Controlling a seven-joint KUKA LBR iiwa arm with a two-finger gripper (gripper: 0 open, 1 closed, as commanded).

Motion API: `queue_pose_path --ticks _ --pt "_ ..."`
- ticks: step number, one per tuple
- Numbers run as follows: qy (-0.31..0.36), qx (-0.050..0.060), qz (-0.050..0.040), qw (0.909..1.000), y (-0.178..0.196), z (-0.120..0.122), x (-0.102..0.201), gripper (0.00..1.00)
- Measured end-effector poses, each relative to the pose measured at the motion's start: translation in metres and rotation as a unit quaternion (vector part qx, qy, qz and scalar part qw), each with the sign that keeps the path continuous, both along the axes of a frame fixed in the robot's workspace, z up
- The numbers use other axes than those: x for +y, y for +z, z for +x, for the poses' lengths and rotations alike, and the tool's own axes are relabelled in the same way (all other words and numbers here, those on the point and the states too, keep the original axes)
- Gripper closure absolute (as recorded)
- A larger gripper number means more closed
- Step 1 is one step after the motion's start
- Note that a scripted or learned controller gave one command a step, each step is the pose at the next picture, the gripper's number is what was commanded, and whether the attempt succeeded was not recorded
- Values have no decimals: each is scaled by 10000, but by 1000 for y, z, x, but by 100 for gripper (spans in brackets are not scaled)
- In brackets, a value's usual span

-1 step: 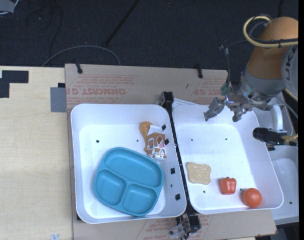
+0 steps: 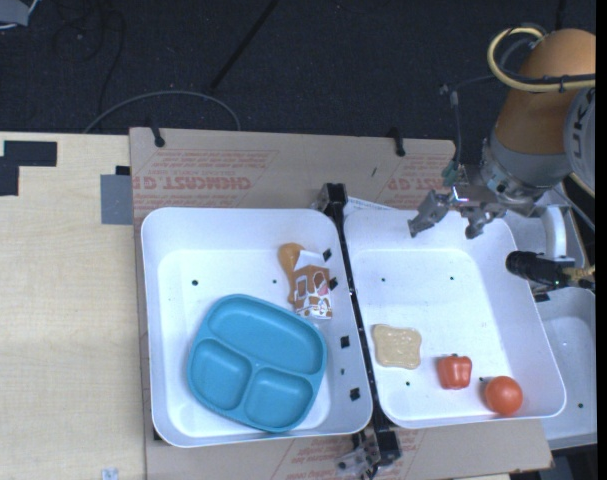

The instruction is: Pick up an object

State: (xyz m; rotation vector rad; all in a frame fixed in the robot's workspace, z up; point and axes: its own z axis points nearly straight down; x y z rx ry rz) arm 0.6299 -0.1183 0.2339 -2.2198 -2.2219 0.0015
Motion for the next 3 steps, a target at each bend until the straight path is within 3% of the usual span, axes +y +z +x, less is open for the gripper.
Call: queue_pose_path --ticks 1,3 --pt "2 35 8 10000 -62 -4 7 0" --pt "7 22 4 10000 -149 1 14 0"
